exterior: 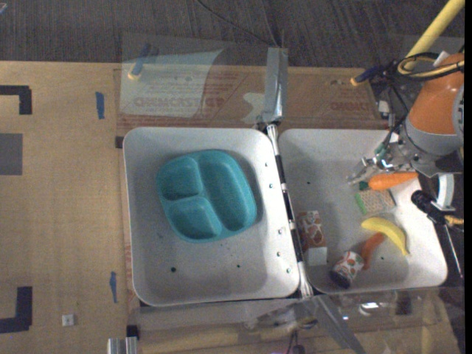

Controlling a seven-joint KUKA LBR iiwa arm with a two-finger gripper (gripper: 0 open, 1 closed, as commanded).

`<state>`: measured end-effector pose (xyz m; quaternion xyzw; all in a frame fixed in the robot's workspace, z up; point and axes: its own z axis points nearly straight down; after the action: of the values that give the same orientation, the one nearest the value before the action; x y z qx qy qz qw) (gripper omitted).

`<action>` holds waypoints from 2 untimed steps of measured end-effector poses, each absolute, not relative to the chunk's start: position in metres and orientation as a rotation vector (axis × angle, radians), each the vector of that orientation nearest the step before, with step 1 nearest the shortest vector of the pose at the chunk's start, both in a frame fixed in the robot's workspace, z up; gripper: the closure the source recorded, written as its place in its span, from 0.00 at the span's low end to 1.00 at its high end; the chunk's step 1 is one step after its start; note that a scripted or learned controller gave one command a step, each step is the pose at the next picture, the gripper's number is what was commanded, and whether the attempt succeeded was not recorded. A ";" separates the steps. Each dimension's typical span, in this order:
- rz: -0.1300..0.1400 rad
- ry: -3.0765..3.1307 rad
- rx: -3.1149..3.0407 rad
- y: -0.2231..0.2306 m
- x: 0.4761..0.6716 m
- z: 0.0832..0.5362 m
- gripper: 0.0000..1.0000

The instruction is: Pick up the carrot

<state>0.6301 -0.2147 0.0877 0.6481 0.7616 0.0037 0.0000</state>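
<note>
The carrot (pixel 394 181) is a short orange stick lying roughly level in the upper right part of the right bin (pixel 324 153). Its left end lies over a small green textured piece (pixel 371 199). My gripper (pixel 366 171) reaches in from the right under the orange-banded wrist (pixel 435 113). Its tip is just above and left of the carrot's left end, touching or nearly touching it. The view does not settle whether the carrot is in its grasp.
A banana (pixel 389 232), an orange-necked small bottle (pixel 354 260), a small printed carton (pixel 310 228) and a pale cube (pixel 317 255) lie in the right bin's lower half. The left bin (pixel 147 264) holds a teal divided plate (pixel 208 195). Cables hang at the right.
</note>
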 end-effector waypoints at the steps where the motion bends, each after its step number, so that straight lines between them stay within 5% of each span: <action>1: 0.010 2.346 2.090 -0.213 0.645 0.087 0.00; 2: 0.001 2.403 2.022 -0.206 0.638 0.094 0.00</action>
<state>0.6379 -0.2057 0.0939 0.6438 0.7652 0.0003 0.0006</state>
